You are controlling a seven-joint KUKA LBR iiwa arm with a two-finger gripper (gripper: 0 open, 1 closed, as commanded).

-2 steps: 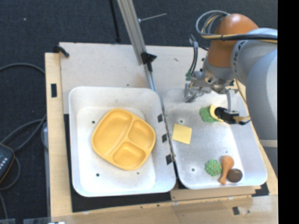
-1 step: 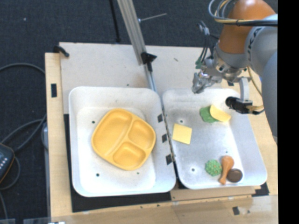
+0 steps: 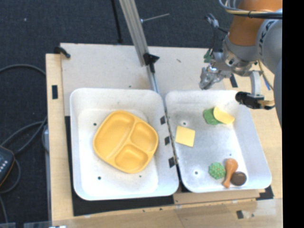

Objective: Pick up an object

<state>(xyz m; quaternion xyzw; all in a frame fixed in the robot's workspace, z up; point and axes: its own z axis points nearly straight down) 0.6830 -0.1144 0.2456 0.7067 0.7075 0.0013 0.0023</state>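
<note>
Tabletop: pale wooden tabletop (image 3: 104,65) on dark carpet, carrying two shallow white bins side by side.
Left bin: from my feed, the left white bin (image 3: 80,103) holds a yellow plastic divided plate (image 3: 125,140), lying flat near its middle.
Right bin: the right white bin (image 3: 254,141) holds all the small things.
Nearest object: a yellow plastic wedge (image 3: 223,115) touches a green round toy (image 3: 209,116) near the bin's far edge, below the gripper and slightly right of it.
Other objects: a flat yellow square block (image 3: 185,136) lies well apart toward the bin's left wall; a green knobbly ball (image 3: 216,170), an orange wooden stick (image 3: 229,170) and a brown round piece (image 3: 238,178) cluster at the near right corner.
Gripper: the two-finger gripper (image 3: 207,81) sits over the far rim of the right bin; I see nothing between its fingers, and I cannot tell how far apart they stand.
Arm: grey arm with orange band (image 3: 251,20) enters from the upper right, wrist angled down and left.
</note>
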